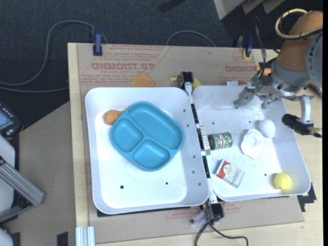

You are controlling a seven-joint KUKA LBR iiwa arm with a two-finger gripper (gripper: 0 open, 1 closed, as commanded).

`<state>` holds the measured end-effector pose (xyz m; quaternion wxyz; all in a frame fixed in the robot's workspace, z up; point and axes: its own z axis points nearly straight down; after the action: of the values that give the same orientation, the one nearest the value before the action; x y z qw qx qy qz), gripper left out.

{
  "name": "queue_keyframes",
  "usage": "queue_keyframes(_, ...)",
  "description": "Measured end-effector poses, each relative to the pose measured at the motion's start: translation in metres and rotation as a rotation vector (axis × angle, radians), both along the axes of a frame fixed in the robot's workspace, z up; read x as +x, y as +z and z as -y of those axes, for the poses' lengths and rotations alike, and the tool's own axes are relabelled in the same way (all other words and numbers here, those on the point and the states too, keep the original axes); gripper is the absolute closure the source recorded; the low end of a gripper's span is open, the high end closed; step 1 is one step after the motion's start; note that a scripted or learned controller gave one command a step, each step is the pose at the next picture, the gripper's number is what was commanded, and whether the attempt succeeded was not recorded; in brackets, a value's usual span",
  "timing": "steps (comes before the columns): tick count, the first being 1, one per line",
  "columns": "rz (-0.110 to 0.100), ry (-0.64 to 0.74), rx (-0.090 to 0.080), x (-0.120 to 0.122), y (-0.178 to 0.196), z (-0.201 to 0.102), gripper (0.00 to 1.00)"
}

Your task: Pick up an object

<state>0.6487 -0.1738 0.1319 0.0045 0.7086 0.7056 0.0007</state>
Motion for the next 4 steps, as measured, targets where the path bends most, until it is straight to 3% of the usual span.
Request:
queue_keyframes(1, -0.016, 0.008, 0.010, -0.070, -0.025, -0.072, 0.00)
queue_keyframes(2, -0.008, 0.004, 0.004, -0.057, -0.049, -0.061, 0.00)
queue_keyframes(3, -0.002, 0.005, 0.003, -0.020, -0.047, -0.039, 0.00)
queue_keyframes(4, 0.002, 0.002, -0.001, 0.020, -0.004, 0.017, 0.00)
